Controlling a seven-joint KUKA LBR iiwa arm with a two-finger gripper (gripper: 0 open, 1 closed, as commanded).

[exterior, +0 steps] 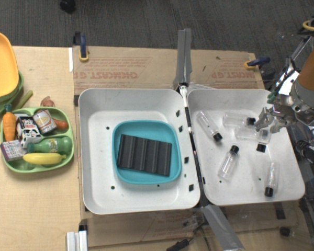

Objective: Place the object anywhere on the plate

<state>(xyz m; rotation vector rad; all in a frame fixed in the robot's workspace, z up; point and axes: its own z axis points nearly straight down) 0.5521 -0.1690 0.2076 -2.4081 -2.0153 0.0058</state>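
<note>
Camera view: jaws [264,123] above vials [227,163].

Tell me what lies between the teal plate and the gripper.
In the camera view, between the teal plate and the gripper run the two bins' adjoining rims, then a clear vial with a black cap in the right bin.

Plate [146,140] teal, ridged dark grey block [145,153] on it; 2 bins [94,156] white; vials [227,162] clear, black caps; side tray [65,158] green; banana [41,158] yellow; carrot [9,126] orange
</note>
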